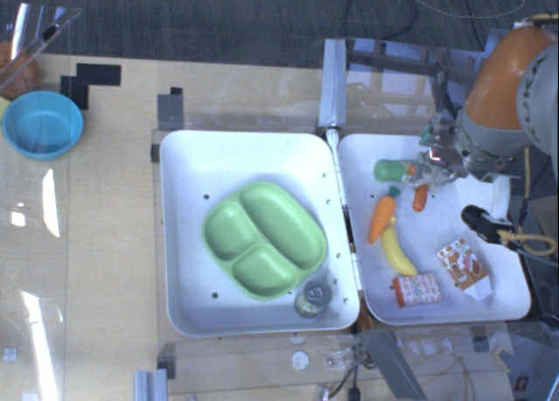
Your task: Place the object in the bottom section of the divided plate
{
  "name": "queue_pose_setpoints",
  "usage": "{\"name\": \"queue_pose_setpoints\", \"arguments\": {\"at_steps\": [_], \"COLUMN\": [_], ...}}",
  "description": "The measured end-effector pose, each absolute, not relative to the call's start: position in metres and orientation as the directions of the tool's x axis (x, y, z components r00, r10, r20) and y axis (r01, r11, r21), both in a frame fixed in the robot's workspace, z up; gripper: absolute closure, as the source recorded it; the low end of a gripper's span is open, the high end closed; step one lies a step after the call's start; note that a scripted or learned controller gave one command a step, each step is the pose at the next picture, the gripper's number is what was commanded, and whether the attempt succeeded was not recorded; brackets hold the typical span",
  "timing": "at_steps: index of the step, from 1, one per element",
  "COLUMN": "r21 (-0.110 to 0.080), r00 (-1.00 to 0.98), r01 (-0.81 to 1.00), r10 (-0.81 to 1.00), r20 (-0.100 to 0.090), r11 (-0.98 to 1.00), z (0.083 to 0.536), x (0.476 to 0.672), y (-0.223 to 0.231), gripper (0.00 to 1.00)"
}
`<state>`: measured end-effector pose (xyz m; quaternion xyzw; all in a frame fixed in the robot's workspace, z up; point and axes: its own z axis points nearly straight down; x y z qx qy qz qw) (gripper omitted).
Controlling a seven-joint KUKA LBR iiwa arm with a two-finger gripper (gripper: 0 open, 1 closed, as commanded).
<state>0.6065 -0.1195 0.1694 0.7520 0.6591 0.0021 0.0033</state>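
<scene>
White right bin (pixel 515 303), carrot (pixel 381 218) upright, leaves uppermost

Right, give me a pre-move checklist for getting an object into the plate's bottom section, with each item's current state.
1. Green three-section divided plate sits in the left white bin: ok.
2. Plate's bottom section free of objects: ok.
3. Round grey metallic object lies off the plate, beside its lower right edge in the left bin: ok.
4. Gripper is over the right white bin, near the small red item and the green bottle: ok.
5. An object visibly held between the fingers: cannot tell.
6. Orange carrot and yellow banana lie in the right bin: ok.
</scene>
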Motion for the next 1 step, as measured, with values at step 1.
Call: {"name": "queue_pose_setpoints", "arguments": {"at_steps": [1], "r21": [0.006], "r00": [-0.073], "r01": [0.997], "r10": [0.997], "r20": [0.000], "r11": [0.073], "z": [0.1856], "x": [0.5797], "y": [-0.0520], "gripper": [1.00]}}
